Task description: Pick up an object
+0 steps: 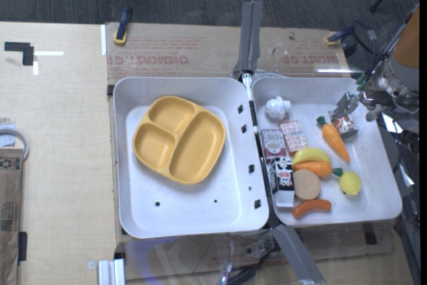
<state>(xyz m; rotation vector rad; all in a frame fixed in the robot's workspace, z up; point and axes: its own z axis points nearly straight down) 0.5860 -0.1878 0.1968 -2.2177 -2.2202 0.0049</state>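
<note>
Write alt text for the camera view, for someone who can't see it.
A robot hand hovers over the right bin, near a toy carrot among play food. The left bin holds a yellow divided plate.

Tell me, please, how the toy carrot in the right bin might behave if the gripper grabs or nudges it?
The carrot looks like smooth moulded plastic, so probably stiff, light and rather slippery. Its tapered, rounded body lies flat on the bin floor, so a push would likely roll or pivot it.
</note>
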